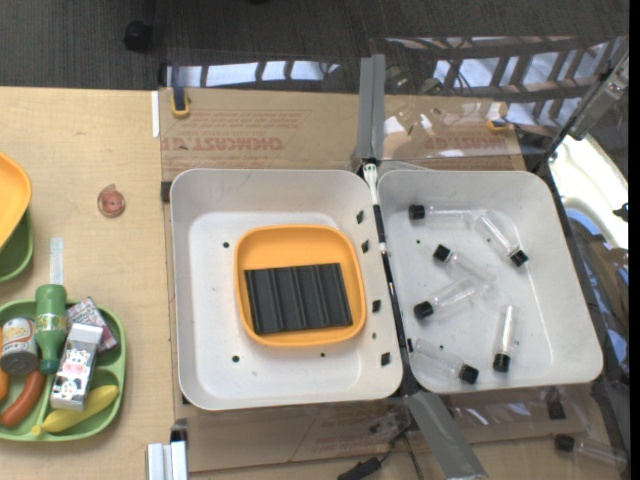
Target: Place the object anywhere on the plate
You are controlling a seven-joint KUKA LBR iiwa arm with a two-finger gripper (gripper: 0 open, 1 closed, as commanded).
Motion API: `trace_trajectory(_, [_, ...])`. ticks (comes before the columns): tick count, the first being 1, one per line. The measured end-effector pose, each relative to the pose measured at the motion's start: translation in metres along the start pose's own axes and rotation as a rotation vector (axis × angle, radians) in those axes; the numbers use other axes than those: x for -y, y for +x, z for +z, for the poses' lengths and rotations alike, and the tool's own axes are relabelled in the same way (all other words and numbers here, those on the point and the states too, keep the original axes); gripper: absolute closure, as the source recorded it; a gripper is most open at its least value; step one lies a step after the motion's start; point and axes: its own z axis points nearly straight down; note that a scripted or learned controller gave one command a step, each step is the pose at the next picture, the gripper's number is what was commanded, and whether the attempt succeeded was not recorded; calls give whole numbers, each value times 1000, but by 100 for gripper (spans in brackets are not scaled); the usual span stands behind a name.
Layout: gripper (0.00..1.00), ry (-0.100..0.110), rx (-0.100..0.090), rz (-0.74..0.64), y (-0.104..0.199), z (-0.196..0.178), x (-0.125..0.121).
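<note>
On bench: left bin (pixel 200 368) bears orange plate (pixel 300 246); right bin (pixel 570 268) scattered clear tubes (pixel 460 293); claw state untellable.

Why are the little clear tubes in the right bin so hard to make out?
In the camera view, the clear plastic tubes with black caps nearly vanish against the glossy white right bin; soft even light casts faint shadows, so mainly caps stand out, unlike the yellow plate.

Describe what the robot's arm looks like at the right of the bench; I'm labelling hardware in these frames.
By the right edge, beyond the shallow white right bin, a slim grey slanted bar runs above a glossy white curved piece. Whether either belongs to the arm is too unclear to tell; no markings or cables can be read on them.
</note>
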Motion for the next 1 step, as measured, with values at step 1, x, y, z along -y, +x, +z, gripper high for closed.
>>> trace_trajectory(1, [0, 0, -2, -251, 21, 17, 22])
